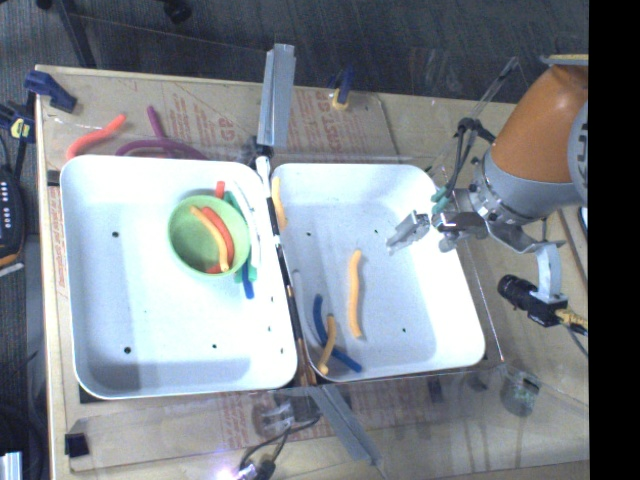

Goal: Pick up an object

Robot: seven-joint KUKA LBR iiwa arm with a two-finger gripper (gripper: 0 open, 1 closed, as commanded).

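The right bin [455,308] holds a long orange stick [353,293] near its middle. A blue stick [319,317], a tan stick [329,345] and another blue piece [346,362] lie at its front left corner. A yellow stick [277,204] rests by its left wall. My gripper [425,236] hovers over the right bin's back right part, up and to the right of the orange stick. It is open and nothing sits between its fingers.
The left bin [120,318] carries a green bowl [205,238] with red and orange sticks in it and blue and green sticks beside it. Orange and purple cords [150,143] lie on the bench behind that bin. A grey bar [276,93] stands between the bins at the back.
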